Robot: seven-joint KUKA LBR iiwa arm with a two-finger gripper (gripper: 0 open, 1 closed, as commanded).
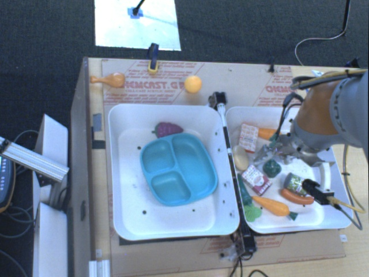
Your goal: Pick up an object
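The right bin (337, 227) holds several small items. Among them are a white and red carton (249, 136), a dark green round piece (272, 168), a small pink box (256, 179), a green can (293, 182), a red sausage (297, 197), an orange carrot (271, 205) and a pale egg-shaped piece (241, 157). My gripper (268, 153) hangs low over the middle of this bin, just above the dark green piece and right of the carton. The grey arm with its orange band (314, 114) covers the bin's back right.
The left bin (124, 212) holds a blue divided tray (179, 169) and a purple grape bunch (168, 129). On the board behind the bins lie an orange ball (193, 84) and a tan drumstick (109, 81). A black cable (331, 201) crosses the right bin's right side.
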